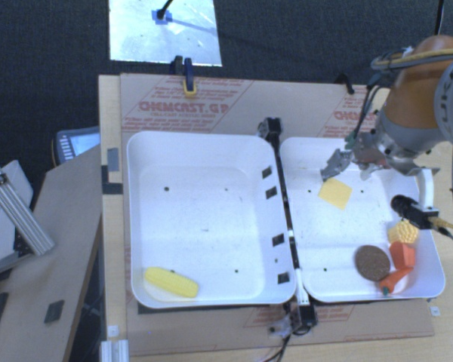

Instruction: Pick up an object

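My gripper [350, 164] hangs over the back of the right bin [314, 151], fingers spread and open with nothing between them. Just below and slightly left of it, a flat pale yellow square [335, 193] lies on the bin floor, apart from the fingertips. Grouped in the front right corner of that bin are a brown round disc [372, 262], an orange block [402, 254], a small orange carrot-like piece [392, 281] and a yellow knobbly piece [405, 232]. A long yellow object [171, 282] rests in the front left corner of the left bin [204, 145].
A black divider with clips [279, 202] runs between the two bins. A black cylindrical part [411, 210] sticks out by the right bin's right wall. Behind the bench lies a shiny metal plate [164, 21]. A tablet [75, 143] sits at the left.
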`<state>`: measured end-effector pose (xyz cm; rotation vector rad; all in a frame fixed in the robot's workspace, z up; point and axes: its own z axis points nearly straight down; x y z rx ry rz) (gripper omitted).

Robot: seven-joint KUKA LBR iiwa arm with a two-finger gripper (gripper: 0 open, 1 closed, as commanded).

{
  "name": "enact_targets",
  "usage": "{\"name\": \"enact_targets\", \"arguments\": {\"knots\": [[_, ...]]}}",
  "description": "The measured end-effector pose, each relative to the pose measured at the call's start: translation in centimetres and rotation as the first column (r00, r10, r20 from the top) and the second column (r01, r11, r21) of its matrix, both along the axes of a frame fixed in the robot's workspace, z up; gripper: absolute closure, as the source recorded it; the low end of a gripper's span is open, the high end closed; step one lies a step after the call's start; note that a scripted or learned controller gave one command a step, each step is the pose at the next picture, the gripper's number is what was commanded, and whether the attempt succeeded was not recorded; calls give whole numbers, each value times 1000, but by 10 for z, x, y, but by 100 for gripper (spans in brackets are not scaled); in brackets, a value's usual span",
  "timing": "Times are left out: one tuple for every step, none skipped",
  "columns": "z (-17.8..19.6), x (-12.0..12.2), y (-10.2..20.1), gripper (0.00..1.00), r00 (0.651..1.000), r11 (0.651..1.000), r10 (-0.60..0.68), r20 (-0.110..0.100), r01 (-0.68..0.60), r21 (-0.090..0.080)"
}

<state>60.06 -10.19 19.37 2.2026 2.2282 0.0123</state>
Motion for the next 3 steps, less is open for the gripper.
{"name": "enact_targets", "arguments": {"knots": [[-99,-52,12,0,1000,1000,-8,-7,8,0],[-108,13,-22,0,1000,1000,-7,-3,7,-3],[3,36,-59,0,1000,1000,-11,4,11,-5]]}}
